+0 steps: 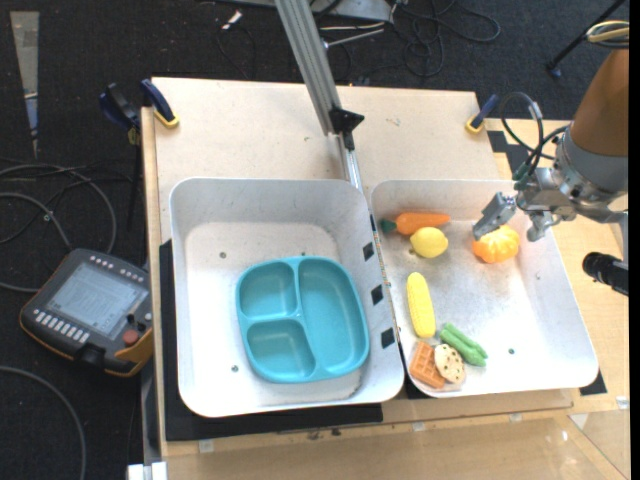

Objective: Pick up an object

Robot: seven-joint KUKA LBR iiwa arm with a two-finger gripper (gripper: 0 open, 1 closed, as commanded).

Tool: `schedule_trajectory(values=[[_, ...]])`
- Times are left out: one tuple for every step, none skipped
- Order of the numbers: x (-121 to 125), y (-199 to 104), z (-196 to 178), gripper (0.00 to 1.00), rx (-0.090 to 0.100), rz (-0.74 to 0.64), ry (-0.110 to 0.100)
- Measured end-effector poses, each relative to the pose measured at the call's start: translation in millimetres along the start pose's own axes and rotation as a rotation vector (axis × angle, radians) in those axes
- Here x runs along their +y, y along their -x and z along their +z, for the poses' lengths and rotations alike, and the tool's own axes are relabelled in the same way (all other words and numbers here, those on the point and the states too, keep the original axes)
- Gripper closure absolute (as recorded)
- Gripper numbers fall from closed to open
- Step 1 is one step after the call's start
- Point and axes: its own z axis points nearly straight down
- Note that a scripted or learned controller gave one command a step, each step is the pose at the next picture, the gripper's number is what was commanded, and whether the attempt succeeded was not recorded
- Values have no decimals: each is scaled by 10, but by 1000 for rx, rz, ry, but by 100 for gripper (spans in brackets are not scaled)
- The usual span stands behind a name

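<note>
Claw (518, 220) spread open, straddling orange fruit (497, 245) at far right of right bin (560, 308); fingers apart, fruit not clamped. Lemon (429, 241) just left.

Bright, even light; soft shadows

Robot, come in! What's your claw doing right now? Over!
Gripper open, straddling orange fruit in right bin. Not lifted yet. Lemon and carrot sit clear of the fingers.
</note>
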Motion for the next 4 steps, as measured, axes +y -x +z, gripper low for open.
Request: schedule_trajectory(values=[[0,0,0,0,0,1,0],[-68,-20,623,0,1,3,-6],[-124,20,1245,0,1,3,-5],[-123,14,1518,0,-1,2,0]])
